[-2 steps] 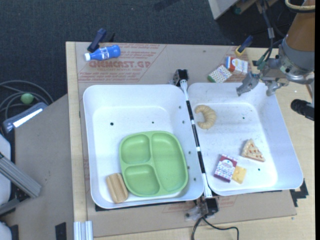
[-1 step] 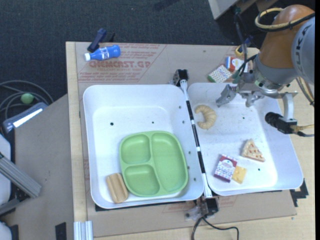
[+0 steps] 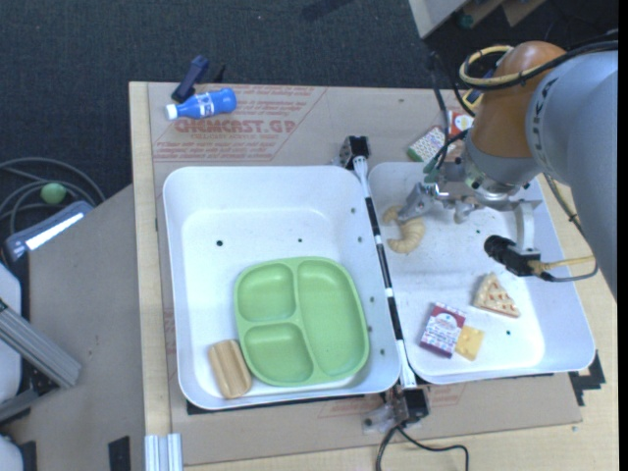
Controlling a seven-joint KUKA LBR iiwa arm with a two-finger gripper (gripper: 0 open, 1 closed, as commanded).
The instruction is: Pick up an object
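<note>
My gripper [image 3: 410,207] hangs low over the back left part of the right bin [image 3: 559,351], under the grey arm with its orange band. A tan croissant [image 3: 406,236] lies right below and in front of it, close to the divider between the bins. Whether the gripper touches the croissant is unclear. Further forward in the same bin lie a pizza slice [image 3: 497,297], a small red box [image 3: 443,329] and a yellow cheese cube [image 3: 471,342].
The left bin [image 3: 196,214] holds a green divided plate [image 3: 299,320] and a tan bread piece [image 3: 230,368] at its front left. A blue and white bottle [image 3: 201,103] lies on the bench behind it. A small packet [image 3: 427,145] sits behind the right bin.
</note>
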